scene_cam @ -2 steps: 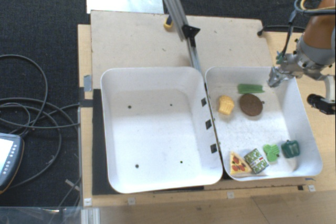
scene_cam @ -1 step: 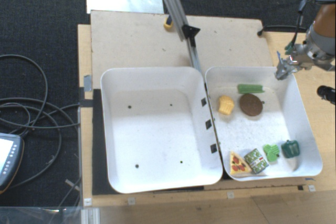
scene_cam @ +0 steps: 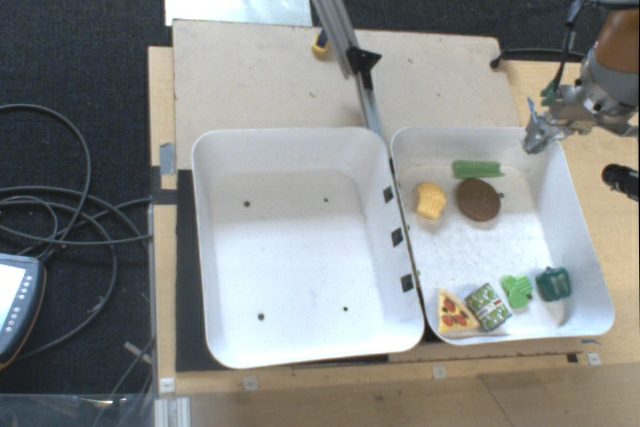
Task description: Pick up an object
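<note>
- Two shallow white plastic bins are seen side by side on the pale wooden desk (scene_cam: pixel 430 75); the left bin (scene_cam: pixel 300 245) sits at the centre of the frame and the right bin (scene_cam: pixel 585 245) at the lower right.
- A round brown patty-shaped toy (scene_cam: pixel 479 200) lies in the upper middle of the right bin, with a flat green bar-shaped piece (scene_cam: pixel 477 169) just above it and a small yellow corn-like toy (scene_cam: pixel 431 201) to its left.
- Along the lower edge of the right bin are found a triangular pizza-slice toy (scene_cam: pixel 455 313), a small green printed carton (scene_cam: pixel 488 306), a bright green leafy toy (scene_cam: pixel 517 290) and a dark green pepper-shaped toy (scene_cam: pixel 553 284).
- The print on the carton is too small to be read.
- The claw (scene_cam: pixel 537 137) is seen at the upper right, over the right bin's top rim; nothing is seen held in it, and its opening cannot be told.
</note>
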